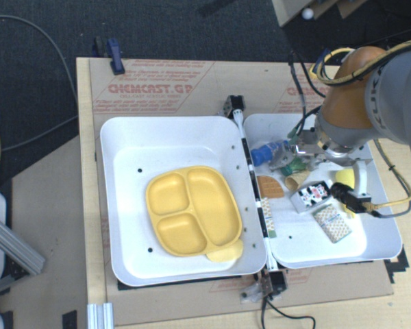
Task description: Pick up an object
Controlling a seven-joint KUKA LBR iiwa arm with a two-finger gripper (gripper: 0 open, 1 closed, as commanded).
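**Stock and hazards: right bin**

My claw [298, 155] sits low over the crowded top of the right bin [370, 249]. Whether it is apart or together, I cannot tell.

Candidates to lift, all in this bin:
- one blue thing [262, 155], just beside the claw
- one brown piece [268, 187]
- one small printed box [310, 195]
- one patterned packet [332, 223]
- one yellow piece [344, 178]

Left bin [123, 156]:
- one yellow divided plate [192, 211]
- one pale lump [225, 253] touching the plate's lower edge

Risks, as I judge them: the items lie close together, so I may catch two, nudge one aside, or close on nothing. The flat packet offers little to pinch.
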